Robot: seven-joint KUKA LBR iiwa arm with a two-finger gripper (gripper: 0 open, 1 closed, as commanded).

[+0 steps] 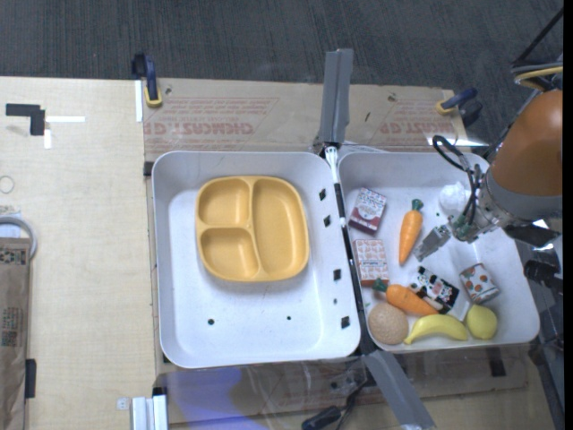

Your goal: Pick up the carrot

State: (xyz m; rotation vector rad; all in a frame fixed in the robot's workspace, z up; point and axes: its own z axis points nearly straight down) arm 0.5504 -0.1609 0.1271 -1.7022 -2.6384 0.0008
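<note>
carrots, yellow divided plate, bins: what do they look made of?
Upright carrot and lying carrot: likely molded plastic toys; even orange, smooth, stubby green tops.
Yellow plate: probably matte plastic; uniform colour, rounded molded dividers, no glare.
Left bin and right bin: thin white plastic or coated sheet, hard to say; smooth, slightly glossy, rounded corners.

Gripper beside carrot — right bin
</note>
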